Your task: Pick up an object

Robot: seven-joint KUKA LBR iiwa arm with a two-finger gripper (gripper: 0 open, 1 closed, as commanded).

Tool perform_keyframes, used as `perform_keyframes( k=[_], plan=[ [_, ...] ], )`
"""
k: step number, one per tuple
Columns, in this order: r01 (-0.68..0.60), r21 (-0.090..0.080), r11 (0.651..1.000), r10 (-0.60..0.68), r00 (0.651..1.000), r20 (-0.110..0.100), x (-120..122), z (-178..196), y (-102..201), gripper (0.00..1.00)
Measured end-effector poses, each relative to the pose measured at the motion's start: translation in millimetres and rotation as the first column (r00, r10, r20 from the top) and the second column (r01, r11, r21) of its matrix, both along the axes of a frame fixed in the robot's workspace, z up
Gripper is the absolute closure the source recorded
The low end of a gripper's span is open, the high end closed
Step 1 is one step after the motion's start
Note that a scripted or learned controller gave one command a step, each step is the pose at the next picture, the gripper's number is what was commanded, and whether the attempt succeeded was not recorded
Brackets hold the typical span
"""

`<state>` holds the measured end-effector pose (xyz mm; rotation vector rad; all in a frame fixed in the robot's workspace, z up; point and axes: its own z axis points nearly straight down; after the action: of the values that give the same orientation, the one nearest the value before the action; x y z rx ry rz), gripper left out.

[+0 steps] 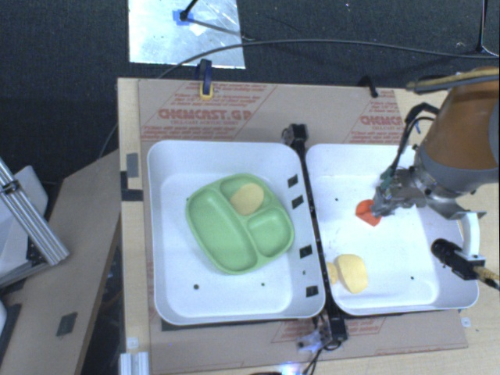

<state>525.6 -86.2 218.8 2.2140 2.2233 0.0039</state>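
Two yellow pieces lie touching, below and left of the gripper. One orange object sits just beside its tip, partly hidden by it; whether it is grasped cannot be told. Farther left, one green divided plate holds one yellow piece.

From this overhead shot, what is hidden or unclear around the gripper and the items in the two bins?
- The gripper: too small and blurred in the camera view to tell how its jaws stand, or whether they hold anything.
- The orange-red object: its right side is covered by the gripper, so its full shape is unclear.
- The arm: cut off by the right edge.
- The yellow item in the green tray: too blurred to identify.
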Motion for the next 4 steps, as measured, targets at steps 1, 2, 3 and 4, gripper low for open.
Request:
perform_keyframes(
  k=[1, 2, 3, 4],
  plan=[
    [0.002, 0.001, 1.0, -0.002, 1.0, -0.003, 0.7, -9.2, 0.0, 1.0],
    [-0.002, 0.001, 1.0, 0.002, 1.0, -0.003, 8.3, -6.8, 40.7, 1.0],
    [-0.001, 0.001, 1.0, 0.001, 1.0, -0.003, 17.6, 5.8, 88.0, 1.0],
    [-0.002, 0.002, 1.0, 0.002, 1.0, -0.002, 28.3, 15.9, 135.3, 1.0]
  ],
)
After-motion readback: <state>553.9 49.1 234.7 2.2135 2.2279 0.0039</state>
